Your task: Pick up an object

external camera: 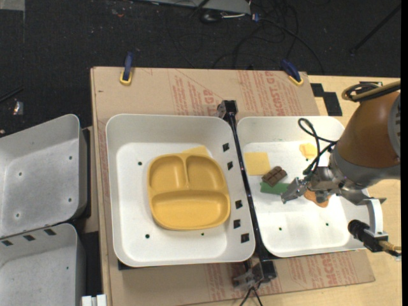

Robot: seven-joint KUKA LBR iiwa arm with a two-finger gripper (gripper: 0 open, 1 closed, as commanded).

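the brown board point(191, 88) under everything is the biggest thing here, clipped at its far edge by two yellow-and-blue clamps point(127, 72). on it sit the two white bins side by side. the left bin point(127, 171) holds a yellow divided tray point(188, 193), three compartments, lying flat in the middle of the bin floor. the right bin point(280, 234) is where the arm point(373, 139) is working, coming in from the right with its orange band bulking over the bin's right side. the gripper point(294, 191) is low over the bin floor, pointing left, and i cannot tell from here how it is set or whether it has anything. just left of its tip lies a flat green piece point(271, 187), with a small brown block point(274, 175) touching its upper edge. a pale yellow square point(257, 162) lies beyond them, near the divider between the bins. a smaller yellow bit point(308, 150) sits towards the far side, and something orange point(319, 198) peeks out beneath the wrist, mostly hidden.
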